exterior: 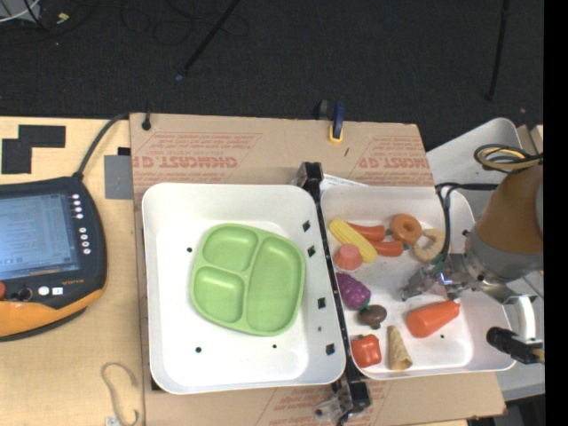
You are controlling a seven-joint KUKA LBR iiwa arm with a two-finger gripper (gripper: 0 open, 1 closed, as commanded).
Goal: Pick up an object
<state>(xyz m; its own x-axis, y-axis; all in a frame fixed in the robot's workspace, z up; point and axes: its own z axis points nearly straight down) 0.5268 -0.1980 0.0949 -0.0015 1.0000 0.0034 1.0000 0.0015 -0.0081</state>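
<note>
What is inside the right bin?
The right bin holds toy food: a corn cob, doughnut, carrot, purple piece, cone and more. The gripper hangs above the carrot and covers part of the bin floor.

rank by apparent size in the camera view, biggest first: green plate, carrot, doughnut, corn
1. green plate, by far the largest
2. carrot
3. corn, slimmer than the carrot and partly under other food, so 2 and 3 are close
4. doughnut, smallest
</note>
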